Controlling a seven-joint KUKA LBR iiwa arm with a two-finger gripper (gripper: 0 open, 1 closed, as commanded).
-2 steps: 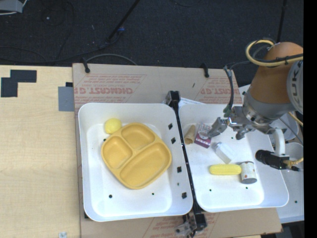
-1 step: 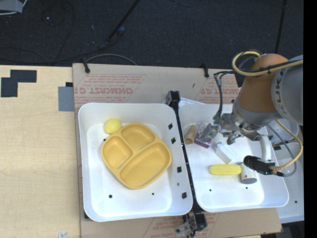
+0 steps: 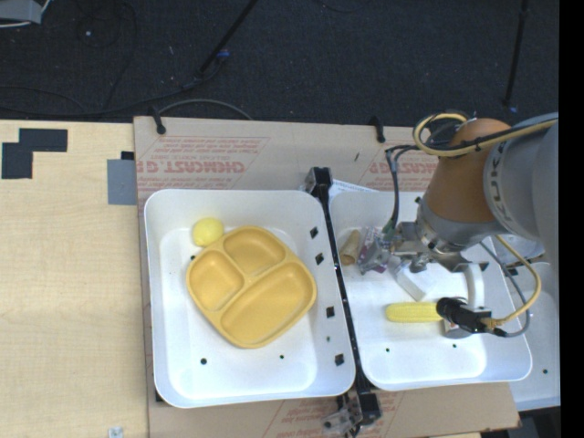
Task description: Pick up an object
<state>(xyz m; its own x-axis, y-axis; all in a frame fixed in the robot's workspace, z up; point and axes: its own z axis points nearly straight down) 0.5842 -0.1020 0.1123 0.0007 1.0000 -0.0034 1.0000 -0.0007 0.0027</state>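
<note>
Arm: grey iiwa arm (image 3: 474, 185) reached in from view's right and was bent down over the R bin (image 3: 429, 363).
Gripper: gripper (image 3: 394, 255) was low in the upper-left part of the R bin, near the seam between the bins. Probably there because the small clutter sat there.
Gripper state: couldn't tell if released or clenched, since wrist and cabling hid the tips. Nothing visibly held.
Nearest candidate: purplish crumpled item (image 3: 372, 250), just beside the gripper on its left. Contact couldn't be confirmed. Looked thin and floppy, so likely a poor pinch.
Next candidate: tan obj (image 3: 349, 245), against the R bin's left wall, touching or nearly touching the purplish item. The wall left little room on that side.
Third candidate: yellow oblong obj (image 3: 411, 313), flat on the R bin floor, long axis across the view, nearer the camera than the gripper and apart from it. Open floor around it, so it seemed the easiest grasp.
L bin (image 3: 173, 336): yellow divided plate (image 3: 251, 286) lay flat mid-bin, with a yellow ball (image 3: 207, 232) touching its far-left rim. Both were well apart from the gripper.
Step (judged): approach/descend on the R-bin clutter; pick not yet done.
Risk: snagging two items at once, or a close on nothing by the wall.
</note>
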